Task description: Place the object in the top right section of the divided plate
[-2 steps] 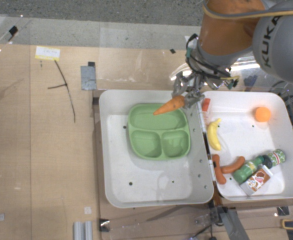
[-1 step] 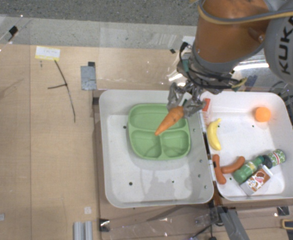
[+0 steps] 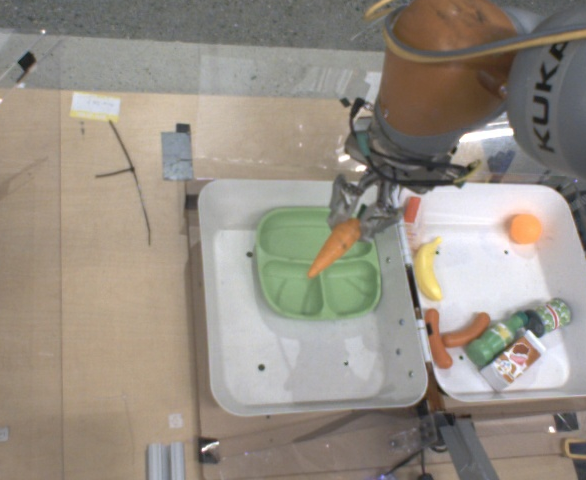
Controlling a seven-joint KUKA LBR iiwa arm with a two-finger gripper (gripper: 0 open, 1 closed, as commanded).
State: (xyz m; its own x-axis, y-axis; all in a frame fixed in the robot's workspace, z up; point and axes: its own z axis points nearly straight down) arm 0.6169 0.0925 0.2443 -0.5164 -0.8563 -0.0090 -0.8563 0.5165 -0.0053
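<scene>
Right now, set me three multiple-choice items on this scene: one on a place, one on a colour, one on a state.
1. Where does the divided plate lie?
A. In the left bin
B. In the right bin
C. On the bare bench

2. What colour is the round ball in the right bin?
A. Blue
B. Orange
C. White

3. What is the state of the carrot?
A. Lying beside the banana
B. Lying flat outside both bins
C. Held at its thick end by the pincer, tip slanting down over the plate

Answers: 1 A, the green plate sits inside the left bin. 2 B, the ball is plainly orange. 3 C, the fingers close on the carrot's upper end above the plate.
</scene>
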